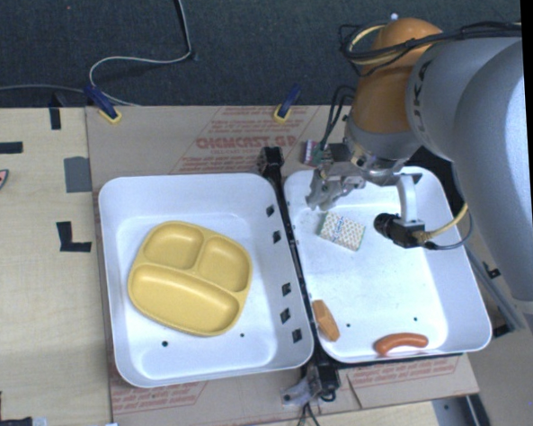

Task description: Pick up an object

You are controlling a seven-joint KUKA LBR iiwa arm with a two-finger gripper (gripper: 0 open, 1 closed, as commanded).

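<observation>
My gripper [324,195] hangs just above the little spotted sponge [343,231] in the right bin [442,287]. I cannot tell how it stands. I should drop straight down, then squeeze gently.

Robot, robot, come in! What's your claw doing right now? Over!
Two-finger gripper low in right white bin, above small speckled white packet. Nothing visibly gripped. Orange sausage and brown roll lie clear, nearer front edge.

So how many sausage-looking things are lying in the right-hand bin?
2. One sausage lies near the front edge of the right bin; a shorter one lies by its left wall. The arm could hide others.
</observation>
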